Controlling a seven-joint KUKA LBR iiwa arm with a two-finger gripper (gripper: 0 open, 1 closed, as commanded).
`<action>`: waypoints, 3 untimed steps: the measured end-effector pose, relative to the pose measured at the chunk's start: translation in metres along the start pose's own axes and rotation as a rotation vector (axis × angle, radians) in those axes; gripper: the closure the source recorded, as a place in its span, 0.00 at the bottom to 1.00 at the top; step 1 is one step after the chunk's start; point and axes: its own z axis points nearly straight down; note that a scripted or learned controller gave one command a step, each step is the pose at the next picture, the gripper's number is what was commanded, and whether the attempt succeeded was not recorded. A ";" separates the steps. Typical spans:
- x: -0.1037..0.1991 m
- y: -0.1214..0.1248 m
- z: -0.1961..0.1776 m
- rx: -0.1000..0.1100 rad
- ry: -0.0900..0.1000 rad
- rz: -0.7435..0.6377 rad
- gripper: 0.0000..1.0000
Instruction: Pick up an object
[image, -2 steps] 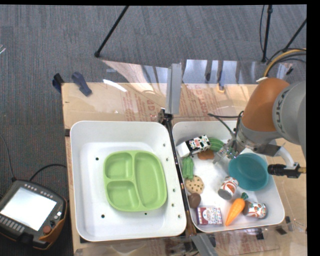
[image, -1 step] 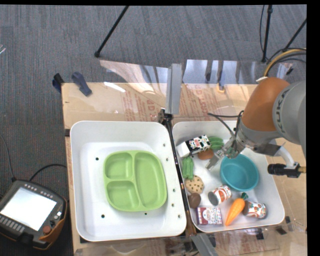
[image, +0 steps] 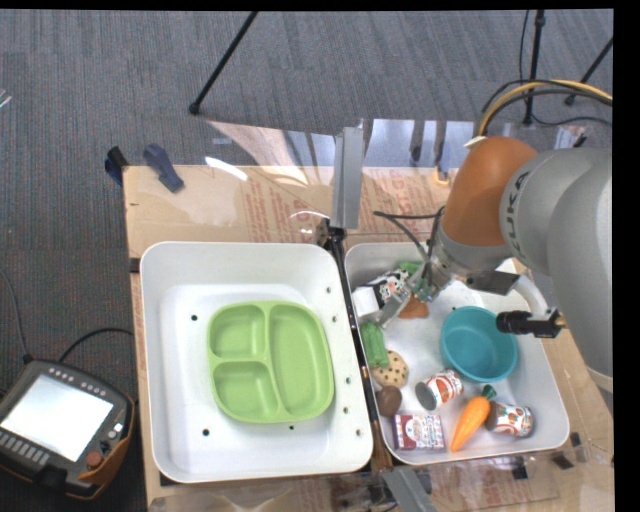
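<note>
Objects for picking lie crowded in the right bin (image: 552, 400), and the teal bowl (image: 479, 343) near its middle serves as the landmark for all of them. Below the bowl a toy carrot (image: 470, 421) lies tilted, with one small can (image: 441, 388) on its side to the carrot's left and another can (image: 508, 419) to its right. Further left of the bowl are a chocolate-chip cookie (image: 391, 369), a dark brown round piece (image: 388, 401) under it, and a red-and-white carton (image: 419, 431) at the bin's lower wall. A green stick-shaped item (image: 373, 344) lies along the bin's left wall. Up and left of the bowl, the gripper (image: 408, 297) reaches down among a black-and-white patterned item (image: 385, 292) and a small brown piece (image: 414, 308); whether its fingers are spread or closed cannot be told. Far left of the bowl, the left bin (image: 165, 350) holds a green divided plate (image: 270, 361).
</note>
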 end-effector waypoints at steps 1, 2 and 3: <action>-0.013 -0.005 -0.016 -0.005 -0.032 0.006 1.00; -0.004 0.001 -0.166 -0.021 -0.016 0.123 1.00; -0.031 -0.026 -0.035 -0.019 -0.017 0.127 1.00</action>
